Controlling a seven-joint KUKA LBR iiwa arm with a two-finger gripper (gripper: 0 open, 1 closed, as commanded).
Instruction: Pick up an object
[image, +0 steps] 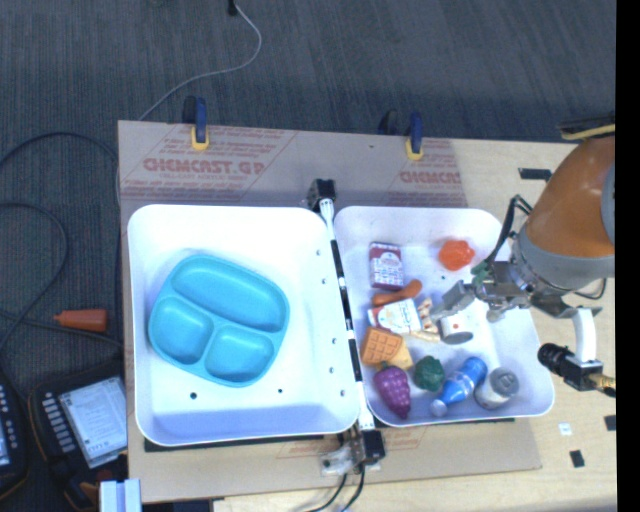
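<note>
- Gripper (462, 300) hangs low over the right bin (520, 405), about mid-bin; you can't tell from this angle whether it's parted or clenched, or whether it has anything.
- Nearest candidate: small white-and-red piece (455, 327) directly under the tip, touching the white packet (398, 316) cluster to its left.
- Looks like light hard plastic toy food, so it's stiff, not fragile, probably slick. Expect it to skid or pop out on an off-centre pinch.
- Take it across the narrow side, centred, and go low.
- Clutter risk: orange carrot-like piece (398, 294), waffle (383, 347) and green piece (430, 373) sit close.
- Easier alternates: orange-red lump (457, 254) stands apart near the far wall; purple grapes (393, 389) are bumpy, so better grip.
- Left bin (150, 400) holds the blue divided tray (218, 317); ignore.
</note>
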